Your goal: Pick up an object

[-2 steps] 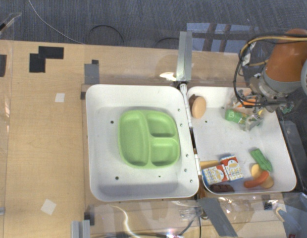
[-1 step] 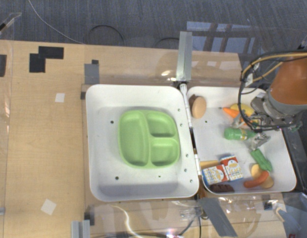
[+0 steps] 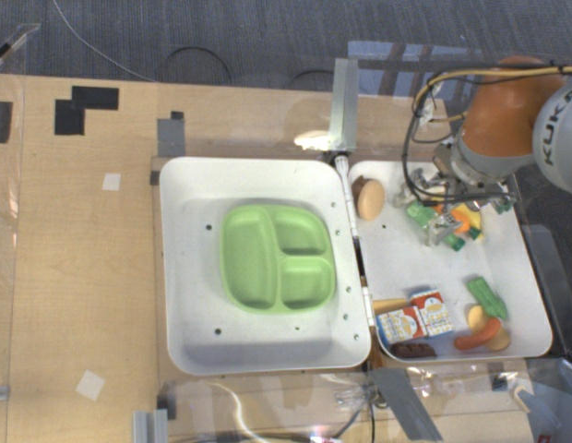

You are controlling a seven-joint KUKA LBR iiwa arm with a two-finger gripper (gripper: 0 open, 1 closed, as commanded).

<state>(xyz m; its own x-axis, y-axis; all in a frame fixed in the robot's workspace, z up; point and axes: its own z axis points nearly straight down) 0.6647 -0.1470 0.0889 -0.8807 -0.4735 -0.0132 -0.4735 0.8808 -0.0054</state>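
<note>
Gripper (image 3: 445,221) sits low in the right bin (image 3: 526,247), upper half, hanging under the orange wrist band (image 3: 503,118) w/ black cables looped on its left side. Can't tell its state, the tip is buried in clutter and the wrist blocks the view. Tip is right on a small pile of toys (image 3: 450,220), green, orange and yellow bits, touching or nearly so; nothing visibly gripped. Left of the pile, near the divider wall, a tan egg-shaped item (image 3: 370,199) lies apart from the rest. Rest of the candidates are along the bin's near edge: a small carton (image 3: 414,318) w/ red/white/blue print, a dark brown flat piece (image 3: 411,348) just below it, a tan stick (image 3: 389,305) poking out at the carton's upper left. To the right of those, a green pod-shaped item (image 3: 487,298), a small yellow piece (image 3: 476,317) and a red-orange carrot-like item (image 3: 478,338), all bunched close in the near-right corner. Left bin (image 3: 189,275) holds a light green divided plate (image 3: 275,257), 3 compartments, roughly centred. Both bins sit side by side on a light wood bench (image 3: 74,266) w/ black square markers (image 3: 83,107) near the far-left edge.
</note>
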